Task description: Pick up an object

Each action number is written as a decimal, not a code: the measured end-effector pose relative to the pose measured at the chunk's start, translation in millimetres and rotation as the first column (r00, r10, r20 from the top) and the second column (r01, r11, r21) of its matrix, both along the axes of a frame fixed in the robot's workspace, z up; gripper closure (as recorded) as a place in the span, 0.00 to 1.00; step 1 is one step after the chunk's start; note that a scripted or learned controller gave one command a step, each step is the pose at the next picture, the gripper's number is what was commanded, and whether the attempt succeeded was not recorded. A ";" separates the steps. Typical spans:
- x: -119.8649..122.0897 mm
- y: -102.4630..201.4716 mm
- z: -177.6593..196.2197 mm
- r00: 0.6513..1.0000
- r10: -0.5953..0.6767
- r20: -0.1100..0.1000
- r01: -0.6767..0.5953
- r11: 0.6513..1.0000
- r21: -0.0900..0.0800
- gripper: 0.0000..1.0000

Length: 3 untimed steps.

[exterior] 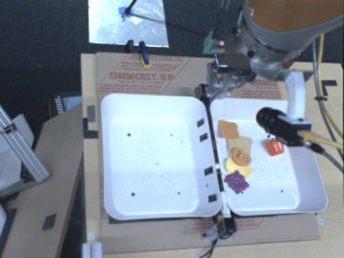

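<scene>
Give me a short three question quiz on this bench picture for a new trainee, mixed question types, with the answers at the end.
1. True or false: the food pieces lie in the left bin.
2. Multiple choice: which piece lies nearest the front edge of the right bin? A) purple piece B) orange slab C) red piece
3. Short answer: what runs between the two bins?

Key
1. False. They lie in the right bin, most of them along its left side.
2. A. The purple piece sits below the yellow piece and the small ring-shaped piece.
3. A dark divider strip with clips along it.
</scene>
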<state>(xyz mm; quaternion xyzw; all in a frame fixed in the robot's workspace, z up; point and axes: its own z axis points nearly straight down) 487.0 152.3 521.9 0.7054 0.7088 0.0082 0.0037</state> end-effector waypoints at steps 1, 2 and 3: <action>9.4 65.7 6.3 1.000 0.005 -0.013 -0.005 1.000 -0.003 1.00; 44.5 82.8 13.6 1.000 0.001 -0.012 -0.001 1.000 -0.005 1.00; 15.6 34.0 -201.2 0.999 -0.008 -0.032 0.007 1.000 -0.013 1.00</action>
